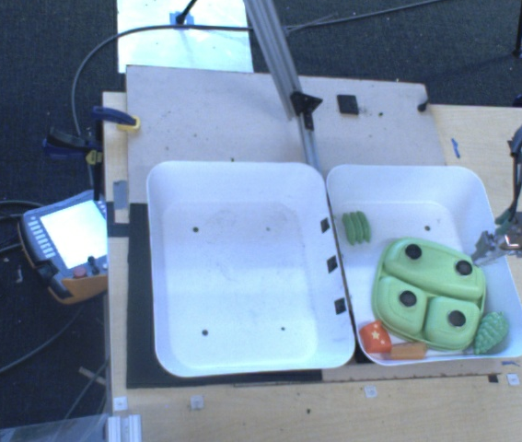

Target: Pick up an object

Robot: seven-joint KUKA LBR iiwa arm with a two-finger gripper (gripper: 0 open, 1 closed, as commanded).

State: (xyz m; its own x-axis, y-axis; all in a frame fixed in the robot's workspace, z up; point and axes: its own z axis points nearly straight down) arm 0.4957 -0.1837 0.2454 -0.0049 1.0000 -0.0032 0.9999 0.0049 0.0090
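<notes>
- Two-finger gripper (487,248) hangs at the right white bin's (399,180) rim; whether anything is gripped, I cannot tell.
- Large green moulded plastic tray (428,293) lies just left, apparently ungrasped; picking remains.

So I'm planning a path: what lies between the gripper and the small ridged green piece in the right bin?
In the camera view, mostly bare bin floor; the large green block's upper edge sits just below the line from gripper to small ridged green piece.

Dark blue-grey carpet (30,53) covered the floor, crossed by black cables (86,63). The pale wooden surface (233,109) lay left of the gripper (489,247). Far to its left, a lit handheld pendant (65,245) rested on the floor.
</notes>
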